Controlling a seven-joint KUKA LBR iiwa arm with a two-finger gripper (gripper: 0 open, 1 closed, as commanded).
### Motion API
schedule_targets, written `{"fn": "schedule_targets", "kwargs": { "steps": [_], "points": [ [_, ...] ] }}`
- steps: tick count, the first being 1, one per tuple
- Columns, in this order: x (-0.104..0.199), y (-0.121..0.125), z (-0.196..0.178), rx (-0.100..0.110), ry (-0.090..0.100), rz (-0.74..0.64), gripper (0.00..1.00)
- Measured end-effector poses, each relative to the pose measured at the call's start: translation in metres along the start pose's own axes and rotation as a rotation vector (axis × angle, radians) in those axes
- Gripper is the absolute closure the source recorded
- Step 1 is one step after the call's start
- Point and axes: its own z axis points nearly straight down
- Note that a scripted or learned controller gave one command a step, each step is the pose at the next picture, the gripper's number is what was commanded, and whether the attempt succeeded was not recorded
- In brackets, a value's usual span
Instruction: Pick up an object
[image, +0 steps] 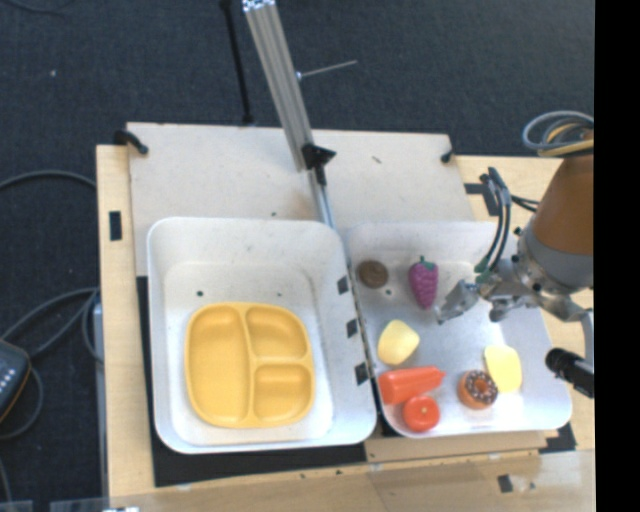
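My gripper (470, 308) hangs over the middle of the right bin (545, 400), open, with nothing between its fingers. Just to its left lies a purple berry-shaped toy (424, 281). A yellow lemon-like piece (397, 342) lies below and left of the gripper. A yellow block (503, 367) and a chocolate donut (478, 389) lie below it. Along the bin's front sit an orange carrot-like piece (410, 381) and a red tomato (421, 413). A small brown disc (373, 273) rests near the bin's back left corner.
The left bin (170, 250) holds a yellow divided plate (250, 362). A metal pole (290, 100) slants up from between the bins at the back. The arm's orange band (568, 205) and cables rise at the right of the right bin.
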Motion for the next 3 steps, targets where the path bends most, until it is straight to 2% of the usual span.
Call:
{"fn": "schedule_targets", "kwargs": {
  "steps": [1, 2, 3],
  "points": [
    [0.0, 0.0, 0.0, 0.0, 0.0, 0.001, 0.0],
    [0.003, 0.002, 0.043, 0.005, -0.001, 0.002, 0.0],
    [-0.007, 0.007, 0.094, 0.006, -0.001, 0.003, 0.0]
  ]
}}
